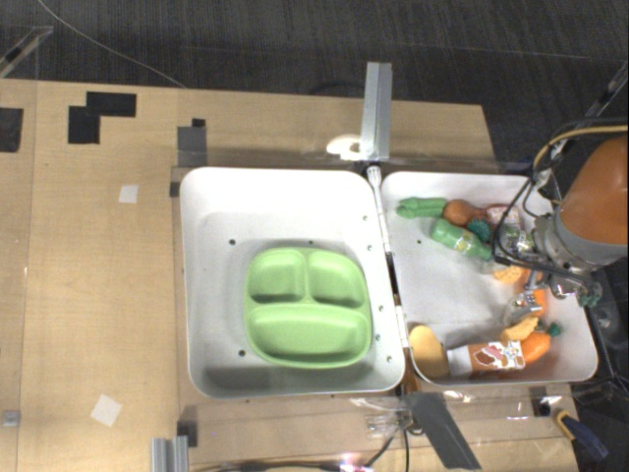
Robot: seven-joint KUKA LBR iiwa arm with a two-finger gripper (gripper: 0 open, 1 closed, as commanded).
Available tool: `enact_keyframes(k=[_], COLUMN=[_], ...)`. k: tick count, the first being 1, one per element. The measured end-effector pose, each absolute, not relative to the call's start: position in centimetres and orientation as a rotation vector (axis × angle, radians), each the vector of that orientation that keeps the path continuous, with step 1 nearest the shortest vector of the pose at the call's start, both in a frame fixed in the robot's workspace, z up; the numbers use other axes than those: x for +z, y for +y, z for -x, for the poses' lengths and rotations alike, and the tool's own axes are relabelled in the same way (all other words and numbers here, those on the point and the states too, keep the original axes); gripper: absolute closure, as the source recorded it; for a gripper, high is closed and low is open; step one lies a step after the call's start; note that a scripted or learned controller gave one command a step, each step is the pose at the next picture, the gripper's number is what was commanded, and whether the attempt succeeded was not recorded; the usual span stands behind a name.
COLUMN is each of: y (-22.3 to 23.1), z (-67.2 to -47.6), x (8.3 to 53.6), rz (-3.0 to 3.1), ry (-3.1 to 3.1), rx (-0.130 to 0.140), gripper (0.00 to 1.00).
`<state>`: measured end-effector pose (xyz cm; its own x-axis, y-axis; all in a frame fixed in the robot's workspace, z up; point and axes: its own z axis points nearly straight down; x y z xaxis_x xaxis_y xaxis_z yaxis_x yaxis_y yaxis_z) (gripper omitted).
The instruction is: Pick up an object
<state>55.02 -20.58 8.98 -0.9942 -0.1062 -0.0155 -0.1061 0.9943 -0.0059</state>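
A: Step? We've got the arm (590, 209) over the right bin (442, 293), gripper (534, 298) down low among the items. We'd call it approach/descent, nothing lifted yet.

B: Agreed. Open or closed?

A: Can't tell, it's blurred and the wrist covers it. We see nothing held.

B: Closest target?

A: The carrot (538, 345), just beside the gripper on the near-edge side, next to a yellow bit (527, 325). The sauce bottle (479, 357) lies flat, a bit further off twd the left bin (211, 264). The green bottle (460, 238) and pickle (421, 206) are well apart from the gripper, at the far side.

B: Next move?

A: Our guess: center on one item, close, lift straight up. The clutter round the carrot could mean a bad grasp.

B: Counts?

A: 2 bins, 1 green tray (308, 306) in the left one, 1 arm, 1 gripper. Right bin: 2 bottles, 1 carrot, 1 pickle, 1 yellow bit, plus a few small pcs near the wrist we can't count reliably.
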Motion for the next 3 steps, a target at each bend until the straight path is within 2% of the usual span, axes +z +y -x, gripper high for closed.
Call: enact_keyframes(k=[1,2,3], y=[-19.9,-16.2,-16.8], z=[-50.8,-57.5,-50.3], x=[9.1,9.0,9.3], rz=[0.175,0.198,0.145], ry=[3.118,3.118,3.104], rx=[-0.01,-0.004,-0.013], gripper=[0.0,0.0,0.0])
